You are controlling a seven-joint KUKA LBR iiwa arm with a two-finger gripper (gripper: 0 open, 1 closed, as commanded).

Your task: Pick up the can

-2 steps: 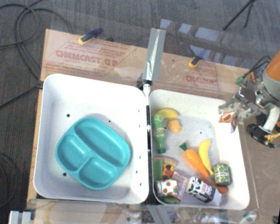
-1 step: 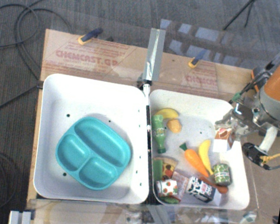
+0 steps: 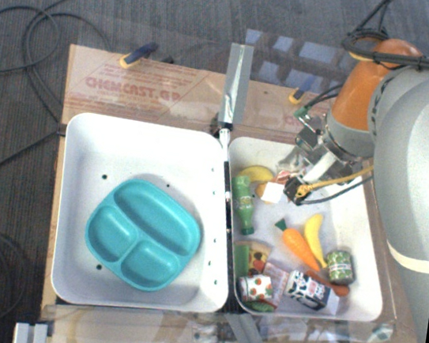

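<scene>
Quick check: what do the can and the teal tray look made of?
Can: probably metal under a green printed label with a pale end, too small to confirm. Teal tray: looks like moulded plastic, smooth and slightly glossy, with three pressed compartments and rounded edges.

A single fixed camera is mounted above the bench [image 3: 155, 86] and looks down at a slant. Both white bins fall inside the frame: the left bin [image 3: 82, 147] sits near centre, the right bin [image 3: 366, 253] toward the right side. The far edge of the bench lies at the top of the frame, with dark carpet [image 3: 29, 19] beyond it; the near edge lies at the bottom. The arm [image 3: 416, 157] enters from the right and stands closest to the lens, hiding the right bin's far right corner. Stand-off appears moderate, as small items remain hard to resolve
</scene>
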